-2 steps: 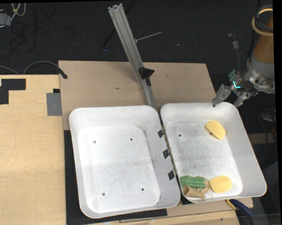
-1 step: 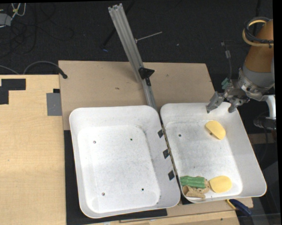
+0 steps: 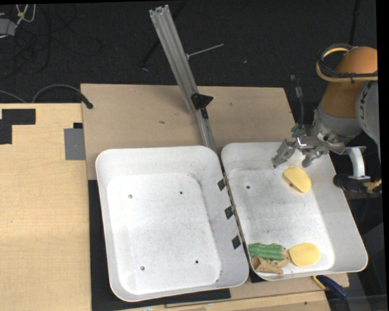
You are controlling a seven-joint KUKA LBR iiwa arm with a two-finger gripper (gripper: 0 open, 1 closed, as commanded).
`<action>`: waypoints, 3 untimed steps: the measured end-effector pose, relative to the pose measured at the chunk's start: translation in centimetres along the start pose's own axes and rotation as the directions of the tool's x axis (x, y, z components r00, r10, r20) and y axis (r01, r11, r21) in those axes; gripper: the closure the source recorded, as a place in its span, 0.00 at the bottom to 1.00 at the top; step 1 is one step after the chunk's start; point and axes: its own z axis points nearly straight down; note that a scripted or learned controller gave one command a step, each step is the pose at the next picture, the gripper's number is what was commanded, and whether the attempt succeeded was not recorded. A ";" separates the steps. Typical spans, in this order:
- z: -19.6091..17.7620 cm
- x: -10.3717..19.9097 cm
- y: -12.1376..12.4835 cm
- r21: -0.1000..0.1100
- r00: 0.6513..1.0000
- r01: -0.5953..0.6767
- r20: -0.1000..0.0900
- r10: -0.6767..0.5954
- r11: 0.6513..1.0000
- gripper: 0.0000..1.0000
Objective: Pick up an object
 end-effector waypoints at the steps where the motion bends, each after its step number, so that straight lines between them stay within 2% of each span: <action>1: 5.1 0.1 0.1 -0.007 1.000 0.003 0.003 -0.003 1.000 0.00; 2: 3.8 0.1 0.2 -0.010 1.000 0.005 0.004 -0.005 1.000 1.00; 3: -0.5 0.0 0.2 -0.011 1.000 0.001 0.003 -0.001 1.000 1.00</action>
